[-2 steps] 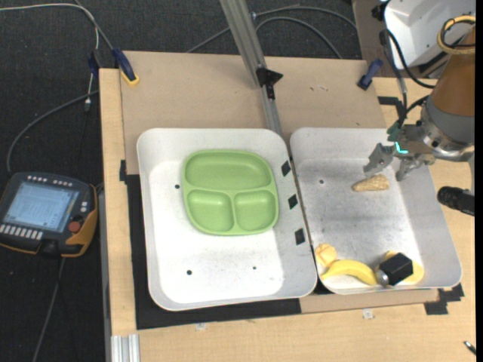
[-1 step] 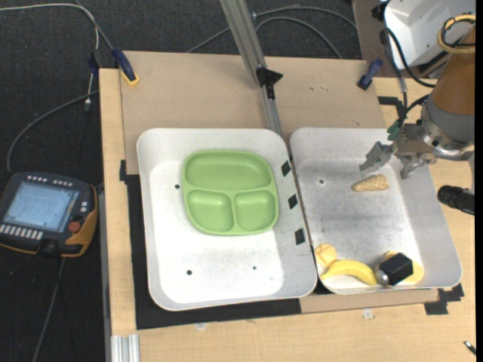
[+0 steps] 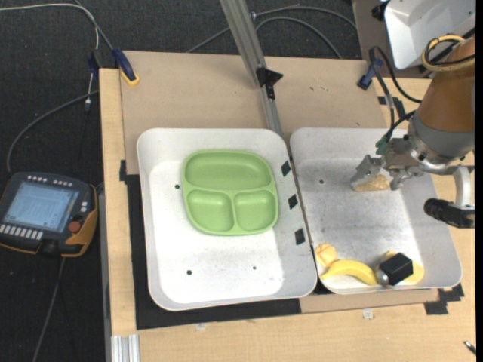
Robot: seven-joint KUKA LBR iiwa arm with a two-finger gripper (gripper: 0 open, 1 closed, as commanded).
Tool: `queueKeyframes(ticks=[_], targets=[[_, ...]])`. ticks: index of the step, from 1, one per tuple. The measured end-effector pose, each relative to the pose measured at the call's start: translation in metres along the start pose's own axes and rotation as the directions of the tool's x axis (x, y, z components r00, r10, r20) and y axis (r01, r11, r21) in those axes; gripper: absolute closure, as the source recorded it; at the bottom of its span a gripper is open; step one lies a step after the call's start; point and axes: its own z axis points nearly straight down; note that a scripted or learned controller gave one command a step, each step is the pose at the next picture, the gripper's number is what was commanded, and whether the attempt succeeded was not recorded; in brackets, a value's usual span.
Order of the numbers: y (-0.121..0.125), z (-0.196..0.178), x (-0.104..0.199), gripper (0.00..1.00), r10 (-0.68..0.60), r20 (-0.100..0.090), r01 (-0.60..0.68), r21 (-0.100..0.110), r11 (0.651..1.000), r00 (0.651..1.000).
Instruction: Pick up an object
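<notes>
the two-finger gripper (image 3: 375,173) pinched a small tan wedge-shaped block (image 3: 371,185), seemingly light and stiff, held near its top edge.

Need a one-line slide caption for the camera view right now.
Tool low in the right bin over a tan object; banana near its front edge, green divided plate in left bin.

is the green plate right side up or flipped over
Right side up. The green plate lies flat in the left bin, and its three hollow compartments face the camera: one long one at the far side, two smaller ones nearer.
</notes>
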Motion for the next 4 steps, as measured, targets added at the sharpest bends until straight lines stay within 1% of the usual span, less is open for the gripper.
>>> queueKeyframes(ticks=[1,2,3,4], targets=[[-0.002,0.064,0.001,0.0,0.0,-0.001,0.0,0.001,1.0,1.0],[-0.001,0.091,0.001,0.0,0.0,0.0,0.0,-0.004,1.0,1.0],[0.001,0.078,0.0,1.0,0.0,0.004,0.0,-0.011,1.0,1.0],[0.013,0.023,0.002,1.0,-0.002,0.003,0.002,-0.013,1.0,1.0]])
